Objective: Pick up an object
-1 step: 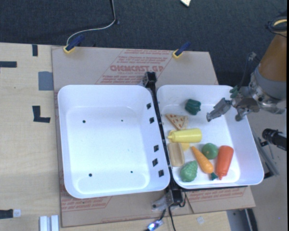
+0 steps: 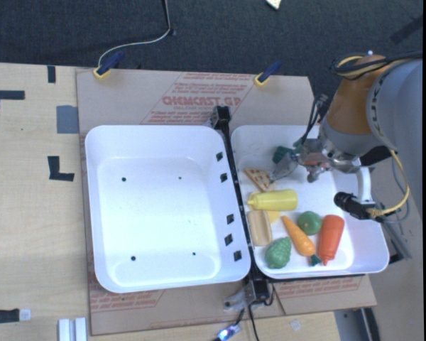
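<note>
Yellow bottle [image 2: 273,200]: lies on its side in the right bin [image 2: 366,260], near the divider; its long axis runs left to right, with the narrower cap end toward the divider.
Large carrot [image 2: 329,238]: red-orange, standing nearly up-and-down in the view at the bin's near right, green stub toward the near rim.
Small carrot [image 2: 298,235]: orange, on a diagonal from upper left to lower right, between the bottle and the large carrot.
Round green piece [image 2: 309,222]: sits between the two carrots, touching or just beside both.
Leafy green piece [image 2: 277,253]: at the near edge of the bin, just beside the small carrot.
Tan stick-like piece [image 2: 259,226]: lies under the bottle's left end, long axis toward the near rim.
Waffle-patterned piece [image 2: 258,178]: just beyond the bottle, close to the divider.
Gripper [image 2: 298,159]: low over the far half of the right bin, beyond the bottle; its tip blurs into dark green and grey shapes, so how far the jaws stand apart, and whether anything is between them, cannot be told.
Arm [image 2: 383,112]: enters from the right, orange band above the wrist; its bulk covers the bin's far right corner.
Left bin [image 2: 106,190]: white, side by side with the right one.
</note>
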